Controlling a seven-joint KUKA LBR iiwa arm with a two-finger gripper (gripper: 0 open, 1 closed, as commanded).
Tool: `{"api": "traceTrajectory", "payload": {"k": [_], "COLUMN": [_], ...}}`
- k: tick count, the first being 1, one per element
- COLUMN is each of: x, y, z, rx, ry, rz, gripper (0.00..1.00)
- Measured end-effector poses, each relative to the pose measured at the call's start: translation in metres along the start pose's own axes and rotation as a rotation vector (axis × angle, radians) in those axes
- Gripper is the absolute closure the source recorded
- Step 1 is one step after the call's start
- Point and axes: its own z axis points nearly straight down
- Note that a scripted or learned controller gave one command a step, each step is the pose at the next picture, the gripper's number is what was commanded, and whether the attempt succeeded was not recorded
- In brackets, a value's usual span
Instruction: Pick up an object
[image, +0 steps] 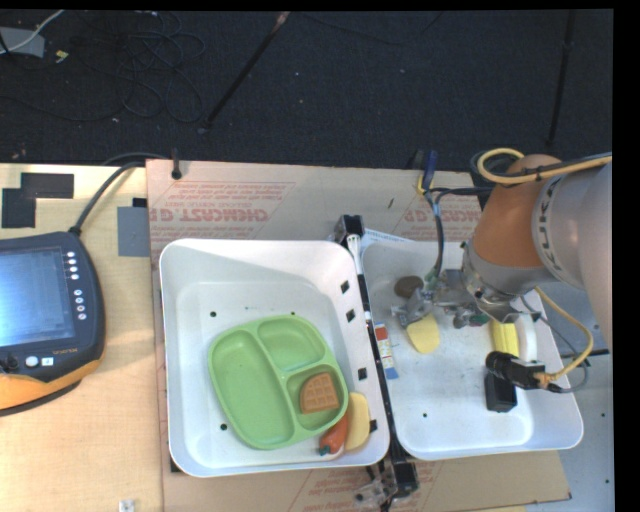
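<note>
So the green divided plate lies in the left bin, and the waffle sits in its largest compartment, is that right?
Not quite. The green divided plate does lie in the left bin, but the waffle sits in its small compartment at the lower right, not the largest one. The camera view shows this.
</note>
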Motion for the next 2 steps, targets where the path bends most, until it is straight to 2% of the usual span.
{"api": "traceTrajectory", "payload": {"k": [1,2], "x": [-0.001,0.006], "y": [0.018,0.002], "z": [0.028,0.027], "rx": [0.001,0.002], "ry": [0.0,0.001], "rz": [-0.005,0.002], "gripper": [0.0,0.0]}}
